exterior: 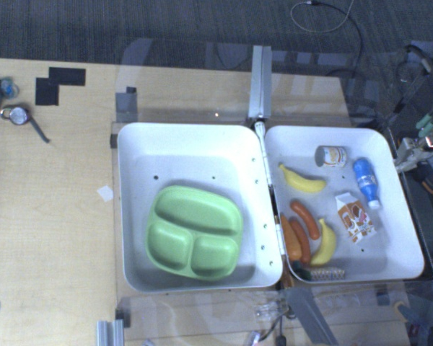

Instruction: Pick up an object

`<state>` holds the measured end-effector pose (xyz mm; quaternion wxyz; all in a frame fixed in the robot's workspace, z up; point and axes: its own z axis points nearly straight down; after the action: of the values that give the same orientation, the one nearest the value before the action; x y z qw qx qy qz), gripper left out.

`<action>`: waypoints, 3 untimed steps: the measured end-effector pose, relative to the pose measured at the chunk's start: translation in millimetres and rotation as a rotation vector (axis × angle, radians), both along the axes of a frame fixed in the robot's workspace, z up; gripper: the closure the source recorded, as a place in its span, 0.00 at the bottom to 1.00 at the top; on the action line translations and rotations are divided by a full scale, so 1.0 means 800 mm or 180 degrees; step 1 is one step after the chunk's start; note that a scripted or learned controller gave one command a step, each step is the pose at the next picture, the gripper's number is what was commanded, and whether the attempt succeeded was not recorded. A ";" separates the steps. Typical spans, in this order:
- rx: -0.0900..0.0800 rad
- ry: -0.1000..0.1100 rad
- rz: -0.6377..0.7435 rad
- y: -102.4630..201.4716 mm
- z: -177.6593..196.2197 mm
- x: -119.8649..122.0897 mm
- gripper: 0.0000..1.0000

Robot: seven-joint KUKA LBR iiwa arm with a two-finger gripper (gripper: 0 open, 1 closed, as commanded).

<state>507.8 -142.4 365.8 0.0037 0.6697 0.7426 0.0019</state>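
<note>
The arm's gripper is hovering just past the right bin, off its far right rim, touching nothing; its opening can't be judged. Inside that bin, a can is lying near the back, a blue bottle beside it, bananas and hot dogs toward the left wall.

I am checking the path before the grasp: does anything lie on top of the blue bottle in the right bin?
Nothing visible covers the blue bottle. It lies flat in the right bin, open from above. The small can and the carton sit close beside it.
</note>
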 end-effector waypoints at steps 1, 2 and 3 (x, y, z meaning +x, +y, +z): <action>0.0006 0.0013 -0.0036 0.036 0.044 0.003 1.00; 0.0003 0.0018 0.0051 -0.005 -0.014 0.007 1.00; 0.0002 0.0013 0.0197 -0.009 0.009 -0.025 1.00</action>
<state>487.9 -149.3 373.0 0.0020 0.6464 0.7630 0.0008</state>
